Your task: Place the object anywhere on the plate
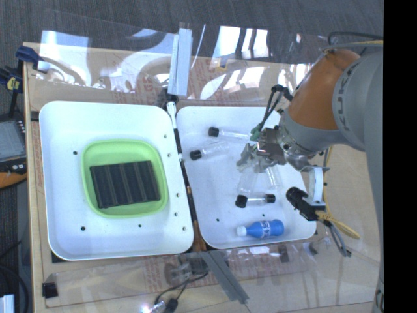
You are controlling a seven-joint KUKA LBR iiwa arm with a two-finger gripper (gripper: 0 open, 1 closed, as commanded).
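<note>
— Four loose things lie in the right bin (pixel 212 201): three clear tubes with black caps and a blue bottle (pixel 260 229) with a white cap.

— Where exactly?

— One tube (pixel 228 134) is at the far side, a second (pixel 208 152) just nearer and further left, and a third (pixel 255 200) lies towards the near side. The bottle lies on its side by the near wall, just beyond the third tube.

— And the gripper (pixel 260 160)?

— It hangs over the middle of that bin, between the far tubes and the near one. Whether it grips anything, I cannot tell.

— The plate (pixel 120 150)?

— Lime green, a rounded rectangle with a raised rim, in the middle of the left bin (pixel 58 129). A dark ribbed slab (pixel 124 182) rests flat on it. None of the tubes, nor the bottle, is on it.

— The surroundings?

— Both bins are smooth white and shallow with rounded corners, side by side on a wooden bench (pixel 98 272). Grey carpet (pixel 98 5) shows beyond the far edge.
</note>
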